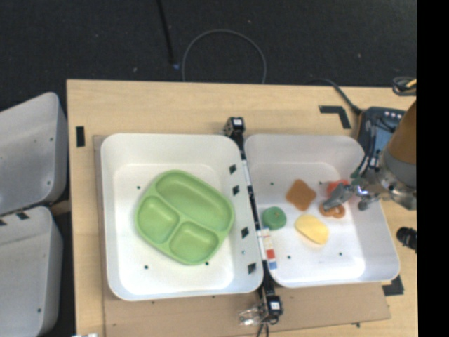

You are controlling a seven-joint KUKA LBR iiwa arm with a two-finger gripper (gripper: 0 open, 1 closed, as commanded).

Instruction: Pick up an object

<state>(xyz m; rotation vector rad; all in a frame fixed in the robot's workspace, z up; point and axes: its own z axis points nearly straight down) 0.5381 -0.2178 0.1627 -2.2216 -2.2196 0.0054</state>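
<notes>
In the right bin (pixel 351 269) lie a brown flat piece (pixel 301 194), a green round object (pixel 273 218), a yellow lump (pixel 312 229) and a small orange-red ring-shaped piece (pixel 333 208). My gripper (pixel 344 192) reaches in from the right edge and sits low over the ring-shaped piece, its tips right at that piece's upper side. The arm's orange band and grey wrist (pixel 393 181) show at the right edge.
The left bin (pixel 119 272) holds a green divided plate (pixel 184 217). A divider with black clips (pixel 245 202) runs between the bins. White panels stand at the far left, and a cable loops on the dark floor behind the bench.
</notes>
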